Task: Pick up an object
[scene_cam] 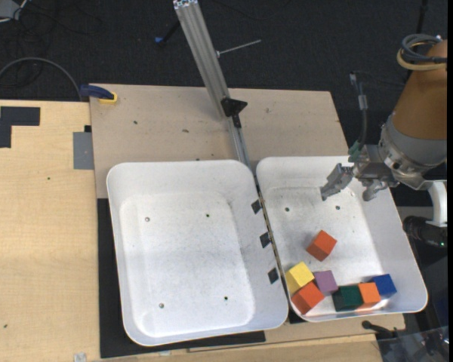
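Plywood bench (174, 127), dark floor behind; two shallow white bins side by side on a black mat.

Target candidate: lone orange-red cube (322, 244), resting flat near the middle of the right bin (408, 277), well apart from the rest. Easiest pick in the bin, by my judgement, since it has free floor on all four sides.

Outward from it: a cluster packed into the bin's near corner. Yellow cube (300, 275), second orange cube (309, 296), purple cube (326, 281), dark green block (347, 298), orange block (369, 292), blue cube (385, 284). Several touching one another and the sloped wall; poor finger clearance there.

Gripper (356, 184) hangs over the far part of the right bin, beyond the lone cube and off to its right. Fingers spread apart, nothing between them. Wrist housing and orange arm body crowd the view's right.

Left bin (136, 179) alongside. Slanted aluminium rail (208, 59) rises behind the bins.

To do the step well: bring the fingers toward the near side until centred over the lone cube, turn the wrist so the pads meet two opposite flat faces rather than its corners, descend straight, close only once both fingers straddle it. Cube sits slightly rotated to the bin edges, so alignment matters; a corner grip would likely squirt it sideways.
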Available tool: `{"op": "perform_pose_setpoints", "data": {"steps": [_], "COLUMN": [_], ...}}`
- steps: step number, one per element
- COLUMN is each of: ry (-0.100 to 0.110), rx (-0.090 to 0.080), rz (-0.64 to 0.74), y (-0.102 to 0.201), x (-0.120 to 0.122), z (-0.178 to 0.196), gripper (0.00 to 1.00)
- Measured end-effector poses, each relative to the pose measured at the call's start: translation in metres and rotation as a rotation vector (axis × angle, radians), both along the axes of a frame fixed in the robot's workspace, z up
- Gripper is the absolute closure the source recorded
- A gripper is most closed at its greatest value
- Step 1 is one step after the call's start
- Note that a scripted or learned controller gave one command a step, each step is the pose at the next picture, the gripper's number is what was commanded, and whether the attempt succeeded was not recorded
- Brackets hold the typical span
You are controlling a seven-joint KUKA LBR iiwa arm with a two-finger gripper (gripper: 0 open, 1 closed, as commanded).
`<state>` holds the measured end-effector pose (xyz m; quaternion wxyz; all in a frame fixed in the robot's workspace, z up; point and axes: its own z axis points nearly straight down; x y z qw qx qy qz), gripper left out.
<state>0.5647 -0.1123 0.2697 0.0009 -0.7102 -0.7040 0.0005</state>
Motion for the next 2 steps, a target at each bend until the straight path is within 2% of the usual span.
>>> {"op": "perform_pose_setpoints", "data": {"steps": [1,2], "ry": [0.000,0.009], "rx": [-0.004,0.005], "rz": [0.005,0.014], "y": [-0.065,0.022], "x": [0.038,0.004], "z": [-0.028,-0.083], "gripper": [0.00,0.00]}}
